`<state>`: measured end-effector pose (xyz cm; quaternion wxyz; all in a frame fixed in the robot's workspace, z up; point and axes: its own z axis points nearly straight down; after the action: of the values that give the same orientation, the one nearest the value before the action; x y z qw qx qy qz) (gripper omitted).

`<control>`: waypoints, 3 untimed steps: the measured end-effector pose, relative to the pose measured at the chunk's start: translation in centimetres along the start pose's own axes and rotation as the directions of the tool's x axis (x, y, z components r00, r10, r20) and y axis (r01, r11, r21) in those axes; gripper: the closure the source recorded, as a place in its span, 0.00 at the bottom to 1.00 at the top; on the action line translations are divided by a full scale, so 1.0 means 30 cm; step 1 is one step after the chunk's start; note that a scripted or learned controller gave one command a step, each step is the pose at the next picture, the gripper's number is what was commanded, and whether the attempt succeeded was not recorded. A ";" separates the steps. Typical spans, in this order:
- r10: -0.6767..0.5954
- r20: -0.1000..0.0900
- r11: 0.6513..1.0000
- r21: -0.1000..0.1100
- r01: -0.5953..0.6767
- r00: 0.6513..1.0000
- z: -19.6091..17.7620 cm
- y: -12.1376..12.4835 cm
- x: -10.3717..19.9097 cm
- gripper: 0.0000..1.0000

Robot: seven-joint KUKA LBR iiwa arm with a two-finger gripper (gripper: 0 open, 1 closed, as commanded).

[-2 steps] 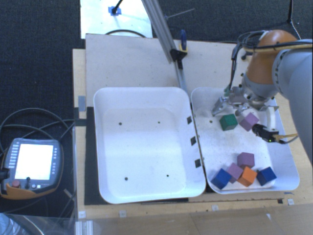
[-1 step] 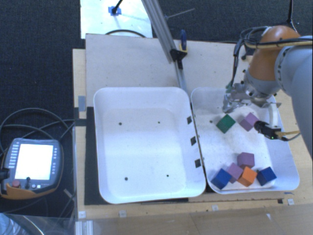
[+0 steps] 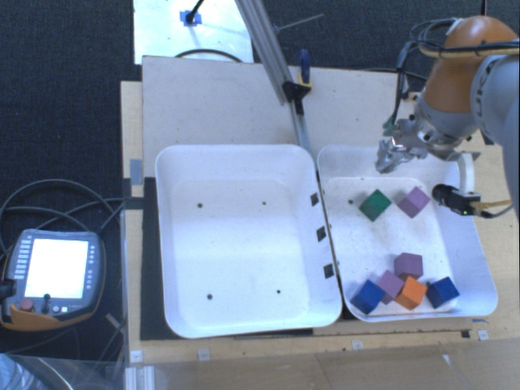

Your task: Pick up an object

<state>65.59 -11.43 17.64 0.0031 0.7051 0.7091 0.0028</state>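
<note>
Camera view: gripper (image 3: 390,159) — finger state impossible to tell — hovers just beyond the green cube (image 3: 375,205), likely light and rigid, best pinched across flat sides.

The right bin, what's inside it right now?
Inside the right bin: a green block, three purple blocks, two blue blocks and an orange block. The gripper hangs over its far edge.

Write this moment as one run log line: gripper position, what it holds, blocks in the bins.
gripper: above right bin, far edge | nothing seen between fingers | nearest: green block | other blocks: near corner | pick: not yet done
</note>
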 end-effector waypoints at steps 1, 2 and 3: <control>0.000 0.000 1.000 0.001 0.000 1.000 -0.157 0.006 0.024 1.00; 0.000 0.000 1.000 0.000 0.000 1.000 -0.340 0.013 0.024 1.00; -0.001 -0.001 1.000 0.008 0.001 1.000 -0.315 -0.076 0.136 1.00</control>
<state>63.22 -7.34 27.07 -0.0003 0.7046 0.7096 0.0002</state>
